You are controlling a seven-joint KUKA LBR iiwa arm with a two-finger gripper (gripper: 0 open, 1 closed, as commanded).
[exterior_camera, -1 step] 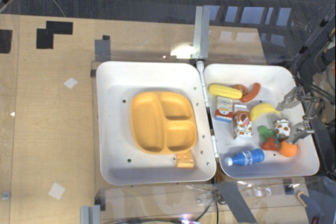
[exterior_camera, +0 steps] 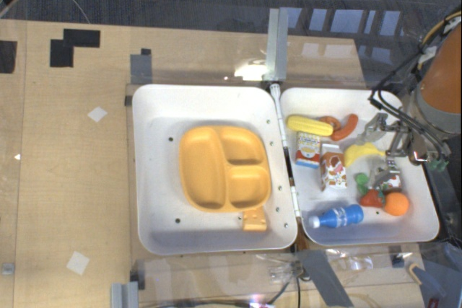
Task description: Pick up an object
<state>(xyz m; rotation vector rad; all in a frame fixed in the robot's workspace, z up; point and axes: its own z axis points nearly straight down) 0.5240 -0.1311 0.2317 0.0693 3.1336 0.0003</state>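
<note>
wooden bench (exterior_camera: 65,155), two white bins; gripper (exterior_camera: 388,173) hangs low in the right bin (exterior_camera: 422,231), right beside the orange ball (exterior_camera: 395,205) and red piece (exterior_camera: 371,198). whether it has hold of anything can't be told.

orange-banded arm (exterior_camera: 442,79), black cables, metal wrist.

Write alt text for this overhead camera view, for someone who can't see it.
A grey robot arm's gripper hangs low in the right white bin among toy foods: blue plastic bottle, small orange ball, yellow corn cob. The left white bin holds a yellow divided tray.
</note>
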